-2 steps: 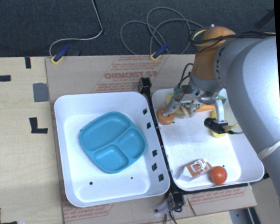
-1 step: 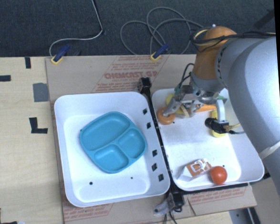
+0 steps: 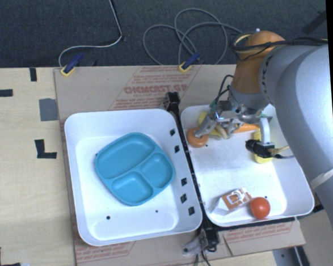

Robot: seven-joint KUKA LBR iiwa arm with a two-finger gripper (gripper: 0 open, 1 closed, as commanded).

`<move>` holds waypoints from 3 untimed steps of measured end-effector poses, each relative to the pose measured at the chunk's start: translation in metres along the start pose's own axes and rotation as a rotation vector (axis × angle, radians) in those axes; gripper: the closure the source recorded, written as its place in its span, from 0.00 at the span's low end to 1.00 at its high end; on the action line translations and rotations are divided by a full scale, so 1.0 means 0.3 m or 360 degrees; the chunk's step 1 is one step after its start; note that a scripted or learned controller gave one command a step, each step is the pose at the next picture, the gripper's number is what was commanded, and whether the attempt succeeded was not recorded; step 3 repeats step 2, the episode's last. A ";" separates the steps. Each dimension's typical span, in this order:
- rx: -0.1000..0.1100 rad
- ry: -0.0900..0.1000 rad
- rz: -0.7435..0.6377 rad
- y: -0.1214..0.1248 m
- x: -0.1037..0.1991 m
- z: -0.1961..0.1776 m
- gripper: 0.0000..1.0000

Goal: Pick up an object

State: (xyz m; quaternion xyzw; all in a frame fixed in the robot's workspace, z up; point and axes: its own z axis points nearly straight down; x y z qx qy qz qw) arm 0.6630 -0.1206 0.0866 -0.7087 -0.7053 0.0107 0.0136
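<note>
The hand (image 3: 218, 120) sits low in the upper left of the right bin (image 3: 237, 170), over a banana (image 3: 217, 130) and an orange fruit (image 3: 197, 139); whether it is released or clenched I cannot tell; the bin's dividing edge lies just left; open floor spreads below toward a small carton (image 3: 235, 200) and a tomato (image 3: 260, 207); the banana's long axis runs roughly left-right.

- Left bin (image 3: 82, 181) holds a blue divided plate (image 3: 135, 167).
- Right bin (image 3: 298, 188) holds a tomato (image 3: 260, 207) beside a small carton (image 3: 234, 200).
- The hand (image 3: 220, 122) sits low over yellow and orange items (image 3: 203, 134) at the bin's far end.
</note>
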 end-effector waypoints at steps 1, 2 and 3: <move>-0.0005 -0.0023 0.0006 -0.002 0.019 -0.002 0.00; -0.0005 -0.0020 0.0005 -0.002 0.017 -0.001 0.00; -0.0005 -0.0020 0.0005 -0.002 0.017 -0.001 0.00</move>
